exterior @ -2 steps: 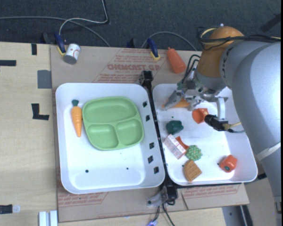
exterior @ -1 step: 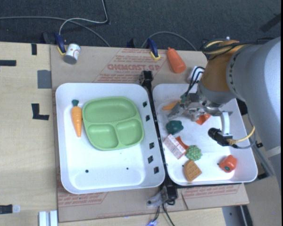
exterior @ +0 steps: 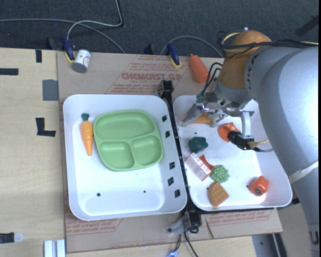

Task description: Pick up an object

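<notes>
Hanging low over the far end of the right bin point(exterior: 281, 197), the gripper point(exterior: 203, 114) sits amid metal parts and an orange piece, so I cannot tell how it is set or whether anything is caught in it. For a clean pick it should descend squarely on one isolated item, such as the dark green toy point(exterior: 198, 143) just below it, avoiding the red-and-white packet point(exterior: 199, 166), green ball point(exterior: 220, 173) and cracker point(exterior: 218, 194) clustered nearer the front.
</notes>
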